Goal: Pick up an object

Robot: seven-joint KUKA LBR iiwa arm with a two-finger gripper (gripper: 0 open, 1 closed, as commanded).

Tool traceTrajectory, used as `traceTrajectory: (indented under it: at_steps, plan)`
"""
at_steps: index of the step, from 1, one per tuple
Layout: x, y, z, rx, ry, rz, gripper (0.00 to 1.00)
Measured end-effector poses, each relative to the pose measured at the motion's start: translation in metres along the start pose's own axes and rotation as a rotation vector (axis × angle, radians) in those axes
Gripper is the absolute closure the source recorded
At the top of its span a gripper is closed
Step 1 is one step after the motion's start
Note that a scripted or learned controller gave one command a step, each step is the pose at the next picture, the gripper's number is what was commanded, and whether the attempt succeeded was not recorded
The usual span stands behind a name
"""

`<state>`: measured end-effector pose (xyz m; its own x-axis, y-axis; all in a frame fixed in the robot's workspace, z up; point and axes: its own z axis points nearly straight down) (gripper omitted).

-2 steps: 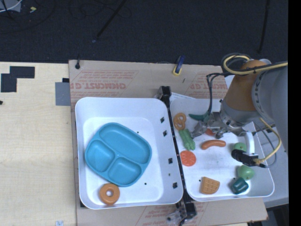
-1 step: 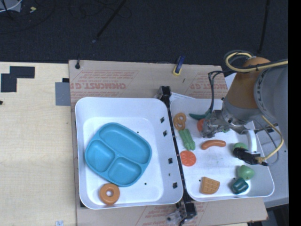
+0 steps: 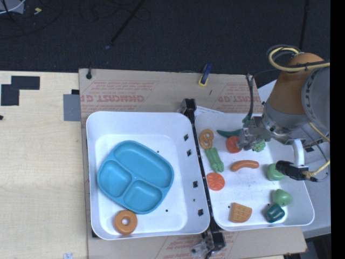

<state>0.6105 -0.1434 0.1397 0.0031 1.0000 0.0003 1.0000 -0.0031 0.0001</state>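
The right bin holds several toy foods. Among them are a pretzel, a green pickle, a red round slice, a sausage and an orange waffle wedge. My gripper hangs low over the bin's upper middle. It sits just right of a red piece with a green stem and beside a small light green piece. The arm's grey wrist and orange band rise to the right of it.
The left bin carries a blue divided plate and a donut at its front. A green pear-like piece, another green piece and a teal piece lie at the right bin's right side. A black cable end hangs there.
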Motion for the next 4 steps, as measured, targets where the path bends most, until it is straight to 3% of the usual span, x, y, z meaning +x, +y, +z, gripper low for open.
traceTrajectory:
  at_steps: [1,2,3,4]
  plan:
    - [0.004,-0.002,-0.062,-0.003,0.000,-0.004,1.00]
    - [0.003,-0.002,-0.089,-0.001,0.000,-0.004,1.00]
    - [0.049,-0.017,-0.080,0.005,0.001,-0.004,1.00]
    - [0.093,-0.047,-0.074,0.006,0.001,-0.004,1.00]
